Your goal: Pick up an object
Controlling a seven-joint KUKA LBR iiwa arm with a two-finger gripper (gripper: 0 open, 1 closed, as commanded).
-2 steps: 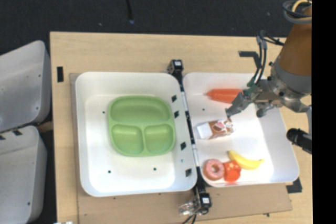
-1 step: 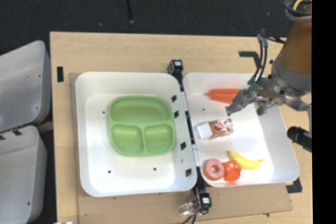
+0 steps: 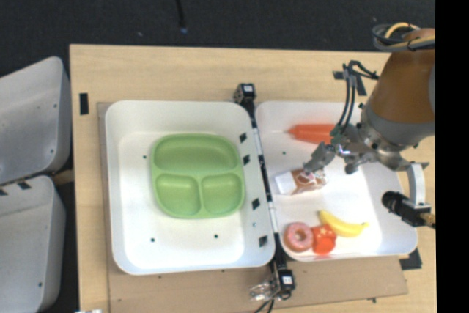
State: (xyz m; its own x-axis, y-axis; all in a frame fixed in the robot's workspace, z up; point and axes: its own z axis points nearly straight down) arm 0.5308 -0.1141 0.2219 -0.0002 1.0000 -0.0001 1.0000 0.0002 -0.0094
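Below me, 2 white bins sit side by side; the left bin (image 3: 132,245) holds a green divided plate (image 3: 196,174). My arm (image 3: 399,95) reaches into the right bin (image 3: 381,231), gripper (image 3: 316,166) just above a small packet (image 3: 300,182); I cannot tell its grip state. Carrot (image 3: 311,133) beyond, banana (image 3: 341,223), tomato (image 3: 323,239), donut (image 3: 298,235) nearer.

Two bins side by side on the table (image 3: 88,179)

A divided plate (image 3: 196,174) lies in the left bin (image 3: 124,231); carrot (image 3: 311,133), packet (image 3: 300,180), banana (image 3: 342,223), donut (image 3: 298,235) and tomato (image 3: 323,239) in the right bin (image 3: 381,238).
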